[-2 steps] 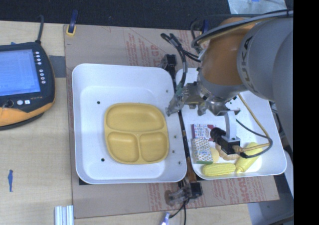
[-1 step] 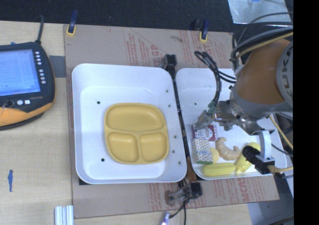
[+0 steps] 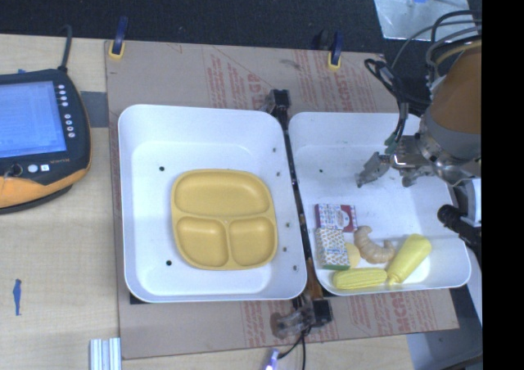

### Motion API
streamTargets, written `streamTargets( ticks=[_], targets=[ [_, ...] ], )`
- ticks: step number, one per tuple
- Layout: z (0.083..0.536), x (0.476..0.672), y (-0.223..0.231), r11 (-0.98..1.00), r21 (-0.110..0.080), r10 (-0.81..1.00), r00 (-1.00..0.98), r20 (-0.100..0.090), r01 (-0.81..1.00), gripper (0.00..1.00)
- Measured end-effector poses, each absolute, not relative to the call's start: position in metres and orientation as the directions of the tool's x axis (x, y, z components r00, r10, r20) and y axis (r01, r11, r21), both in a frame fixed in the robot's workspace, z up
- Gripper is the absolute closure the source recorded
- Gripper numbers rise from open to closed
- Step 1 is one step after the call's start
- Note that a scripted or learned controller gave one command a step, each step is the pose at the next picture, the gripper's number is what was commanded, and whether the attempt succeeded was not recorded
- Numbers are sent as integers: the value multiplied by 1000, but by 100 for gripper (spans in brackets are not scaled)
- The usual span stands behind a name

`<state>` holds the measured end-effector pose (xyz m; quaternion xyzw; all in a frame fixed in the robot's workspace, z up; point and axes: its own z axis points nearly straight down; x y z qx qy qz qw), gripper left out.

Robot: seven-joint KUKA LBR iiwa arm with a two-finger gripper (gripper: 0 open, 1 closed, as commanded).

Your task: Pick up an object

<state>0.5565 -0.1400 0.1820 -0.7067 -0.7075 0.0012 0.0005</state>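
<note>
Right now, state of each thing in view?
pincer: over right bin, holding nothing
yellow divided plate: lying flat in left bin
two corn cobs: lying in right bin, near corner
small cartons: flat beside corn
handheld screen: lit, on bench

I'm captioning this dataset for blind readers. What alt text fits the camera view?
A grey robot arm's gripper hangs over the right white bin, above a cluster of toy food at its near edge: two corn cobs, a small box and a pale curved piece. The left bin holds a yellow divided plate; a tablet lies beside it.
</note>
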Motion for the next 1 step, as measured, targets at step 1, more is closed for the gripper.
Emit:
streamTargets(
  ticks=[1],
  targets=[
    [120,631,-123,4,-3,1000,-4,0,1000,0]
  ],
)
